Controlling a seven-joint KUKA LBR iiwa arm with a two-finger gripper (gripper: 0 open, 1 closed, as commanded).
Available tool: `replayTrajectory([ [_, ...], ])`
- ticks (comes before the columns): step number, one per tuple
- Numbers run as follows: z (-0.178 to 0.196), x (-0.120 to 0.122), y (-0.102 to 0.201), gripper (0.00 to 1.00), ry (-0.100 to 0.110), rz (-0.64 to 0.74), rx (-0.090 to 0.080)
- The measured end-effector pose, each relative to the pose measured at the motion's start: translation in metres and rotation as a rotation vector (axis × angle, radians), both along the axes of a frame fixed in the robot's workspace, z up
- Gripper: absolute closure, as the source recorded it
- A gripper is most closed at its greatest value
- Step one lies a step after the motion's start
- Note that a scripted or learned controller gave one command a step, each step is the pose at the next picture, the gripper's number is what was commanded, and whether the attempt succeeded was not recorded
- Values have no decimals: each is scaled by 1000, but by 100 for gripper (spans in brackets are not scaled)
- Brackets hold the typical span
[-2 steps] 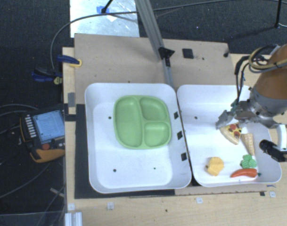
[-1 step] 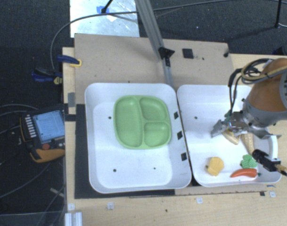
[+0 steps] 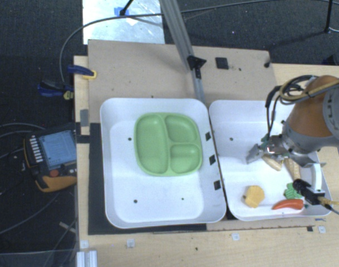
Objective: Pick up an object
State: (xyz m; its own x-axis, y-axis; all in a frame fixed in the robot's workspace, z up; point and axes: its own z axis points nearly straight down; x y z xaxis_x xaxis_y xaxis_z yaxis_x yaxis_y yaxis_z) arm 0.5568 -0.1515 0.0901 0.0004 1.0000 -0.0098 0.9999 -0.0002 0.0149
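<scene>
We see a brown counter (image 3: 158, 65) on a dark floor (image 3: 24, 32) with black cables (image 3: 13, 171) running over it. Far off on the floor lies a shiny square sheet (image 3: 111, 13), and a grey pole (image 3: 177, 29) leans across it toward the counter. On the left of the floor sits one small box with a blue screen (image 3: 55, 152), and one blue and yellow clamp (image 3: 80, 71) grips the counter's left edge. We count two white bins side by side. The left bin (image 3: 119, 204) holds one green plate (image 3: 168, 143) with three parts. The right bin (image 3: 236, 127) holds three small things that we can count: one yellow lump (image 3: 253, 196) near the front, one orange carrot with a green top (image 3: 289, 203) to its right, and one tan thing (image 3: 274, 161) under the arm's tip. The grey arm (image 3: 319, 118) comes in from the right and reaches down into the right bin. Its pincer (image 3: 265, 151) sits just over the tan thing, touching or almost touching it. We cannot tell if the pincer is apart or together, and we cannot see anything held in it.
</scene>
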Motion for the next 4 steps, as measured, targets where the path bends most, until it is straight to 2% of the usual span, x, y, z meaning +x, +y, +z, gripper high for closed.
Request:
replayTrajectory([
  [1, 13, 2, -1, 100, -9, 0, -3],
  [2, 57, 6, 0, 100, 10, 5, 9],
  [4, 170, 5, -8, 100, 8, 5, 8],
])
